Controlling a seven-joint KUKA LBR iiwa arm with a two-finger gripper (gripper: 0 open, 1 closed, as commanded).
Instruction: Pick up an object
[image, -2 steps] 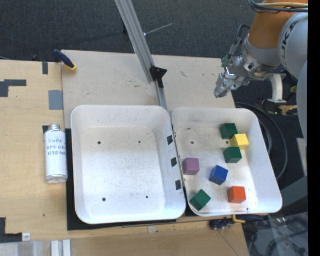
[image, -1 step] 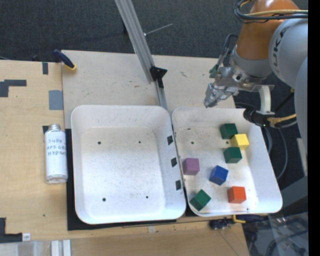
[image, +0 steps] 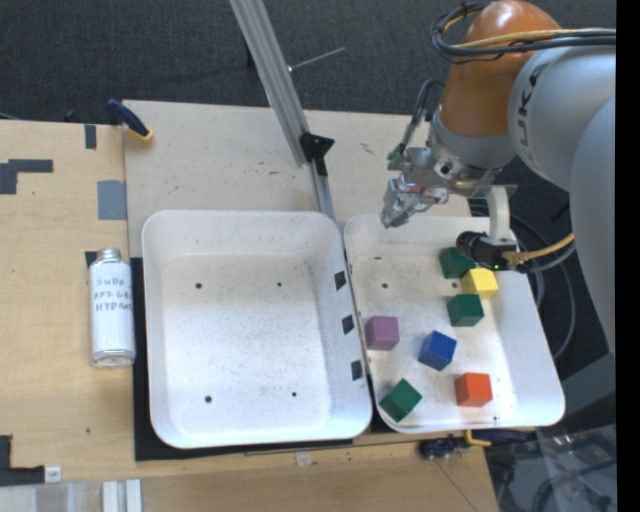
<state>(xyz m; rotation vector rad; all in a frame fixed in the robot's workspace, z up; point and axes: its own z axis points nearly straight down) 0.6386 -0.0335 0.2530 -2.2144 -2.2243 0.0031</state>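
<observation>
Right bin (image: 530, 360): purple cube (image: 382, 332), blue cube (image: 437, 349), orange cube (image: 473, 388), yellow cube (image: 480, 281), three green cubes, all loose. Left bin (image: 160, 300) beside it. Gripper (image: 400, 212) above right bin's far edge; state: cannot tell.

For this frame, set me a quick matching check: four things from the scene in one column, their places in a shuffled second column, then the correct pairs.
Things:
1. purple cube
2. orange cube
3. spray can
4. tool

Places:
A. lying on the bench left of the left bin
B. above the far rim of the right bin
C. right bin, near its left wall
D. right bin, near its front right corner

Pairs: 1-C, 2-D, 3-A, 4-B
</observation>
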